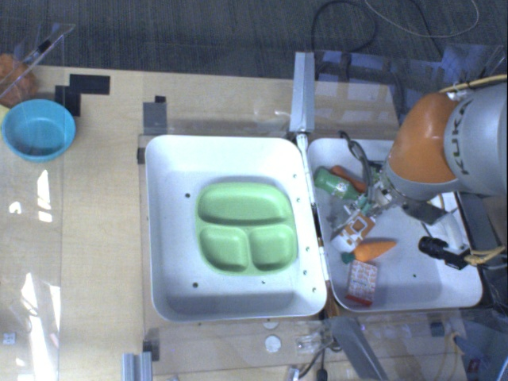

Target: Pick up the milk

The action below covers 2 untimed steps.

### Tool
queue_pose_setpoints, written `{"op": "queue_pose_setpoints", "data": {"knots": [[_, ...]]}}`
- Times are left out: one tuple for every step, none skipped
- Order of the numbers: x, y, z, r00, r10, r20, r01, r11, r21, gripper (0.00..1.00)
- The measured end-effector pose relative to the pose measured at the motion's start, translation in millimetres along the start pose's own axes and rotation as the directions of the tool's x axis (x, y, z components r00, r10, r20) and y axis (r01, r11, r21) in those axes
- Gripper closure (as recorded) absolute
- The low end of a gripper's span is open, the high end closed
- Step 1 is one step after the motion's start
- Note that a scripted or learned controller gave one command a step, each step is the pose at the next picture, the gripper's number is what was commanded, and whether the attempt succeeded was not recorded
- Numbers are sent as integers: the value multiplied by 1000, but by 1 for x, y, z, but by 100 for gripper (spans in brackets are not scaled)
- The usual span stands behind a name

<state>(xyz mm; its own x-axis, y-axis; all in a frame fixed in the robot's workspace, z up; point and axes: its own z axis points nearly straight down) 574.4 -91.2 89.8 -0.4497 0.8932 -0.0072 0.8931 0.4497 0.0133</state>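
The milk looks like the small white and brown carton [355,227], lying tilted in the middle of the right bin [413,292]. My gripper [367,203] hangs low over the bin, just above and right of the carton and very close to its upper end. The view does not show whether it touches the carton. The grey arm with its orange band [425,145] reaches in from the right and hides the bin's upper right part.
A green bottle [333,182] lies just left of the gripper, with an orange-red item [348,173] beside it. An orange carrot [373,250] and a red and white packet [361,282] lie below the carton. The left bin [171,284] holds a green divided tray [244,227].
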Motion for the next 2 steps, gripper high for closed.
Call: {"op": "queue_pose_setpoints", "data": {"knots": [[0,3,-12,1000,-1,1,1,1000,-7,100],[1,69,-97,995,100,-2,-100,995,6,100]]}}
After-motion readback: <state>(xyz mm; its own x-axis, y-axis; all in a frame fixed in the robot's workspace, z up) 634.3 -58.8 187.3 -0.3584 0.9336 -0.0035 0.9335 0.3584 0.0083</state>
